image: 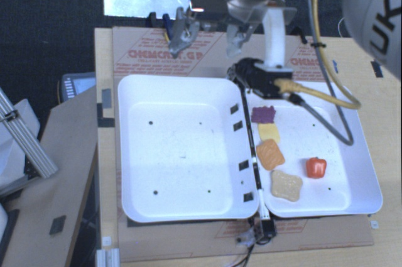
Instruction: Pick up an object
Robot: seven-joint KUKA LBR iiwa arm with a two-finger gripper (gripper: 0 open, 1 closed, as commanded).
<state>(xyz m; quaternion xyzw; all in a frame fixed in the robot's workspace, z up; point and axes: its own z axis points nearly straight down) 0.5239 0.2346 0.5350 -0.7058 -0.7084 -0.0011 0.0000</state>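
Several small items lie in the right bin [352, 196], along its left side: a purple piece [263, 114], a yellow block [269, 132], an orange piece [271, 154] and a tan bread-like slice [286, 185]. A red pepper-like item [316, 167] sits farther right. My gripper [209, 37] hangs high over the back edge of the bins, above the cardboard. It is open, with its two metal fingers [181, 36] spread wide and nothing between them. It is well behind and above all the items.
The left bin [135, 134] stands beside the right one, joined along a black-clipped divider [248, 146]. A black fitting [259, 80] with a yellow cable [326, 96] and grey hose drapes over the right bin's back. A grey rail [25, 140] lies off the bench to the left.
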